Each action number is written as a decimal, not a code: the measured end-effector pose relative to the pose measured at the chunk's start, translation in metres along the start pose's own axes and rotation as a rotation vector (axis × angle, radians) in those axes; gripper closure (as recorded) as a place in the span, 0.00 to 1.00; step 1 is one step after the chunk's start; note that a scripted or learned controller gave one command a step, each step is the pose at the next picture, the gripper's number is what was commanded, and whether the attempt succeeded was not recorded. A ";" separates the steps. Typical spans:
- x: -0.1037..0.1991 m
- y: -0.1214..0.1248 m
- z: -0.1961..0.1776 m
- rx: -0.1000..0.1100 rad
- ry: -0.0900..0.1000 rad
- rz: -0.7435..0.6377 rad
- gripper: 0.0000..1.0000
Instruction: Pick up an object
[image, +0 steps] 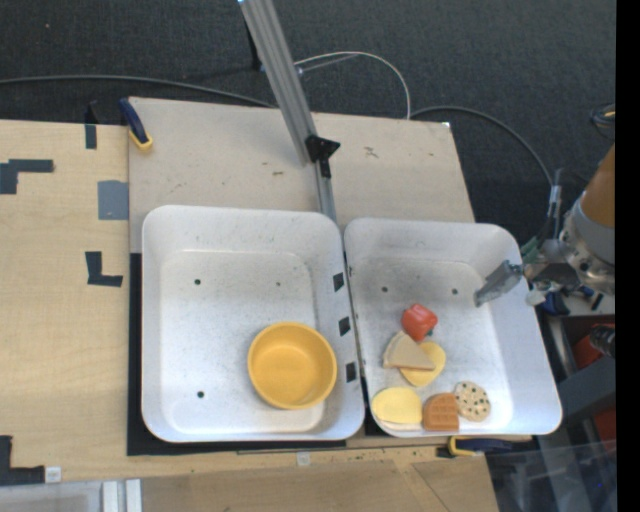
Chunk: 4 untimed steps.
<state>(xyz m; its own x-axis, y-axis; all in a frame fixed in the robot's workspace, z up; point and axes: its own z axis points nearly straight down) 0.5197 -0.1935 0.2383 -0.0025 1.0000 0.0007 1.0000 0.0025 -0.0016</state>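
The right bin (520, 330) holds several small toy foods near its front. A red piece (419, 321) lies at the middle, with a tan wedge (403, 351) resting on a yellow piece (428, 368) just in front of it. Along the front wall sit a pale yellow disc (397, 406), an orange-brown square (440, 411) and a speckled cookie (471, 400). A yellow bowl (291, 364) stands upright in the left bin (170, 260). My gripper (497, 282) hangs over the right bin's right side, up and to the right of the red piece, with nothing seen in it.
A slanted metal pole (288, 85) comes down from the top to the gap between the bins. Cables (400, 85) run across the dark floor behind the bench. A blue and yellow clamp (135, 124) grips the board's back left corner.
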 end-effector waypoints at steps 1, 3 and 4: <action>0.000 0.000 0.000 0.000 0.000 0.000 0.00; 0.002 -0.003 0.108 0.007 0.002 0.002 0.00; 0.002 -0.002 0.149 -0.002 -0.002 0.001 0.00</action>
<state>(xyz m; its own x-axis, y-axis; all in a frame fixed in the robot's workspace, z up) 0.5175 -0.1909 0.0891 -0.0010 1.0000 -0.0010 1.0000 0.0010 -0.0001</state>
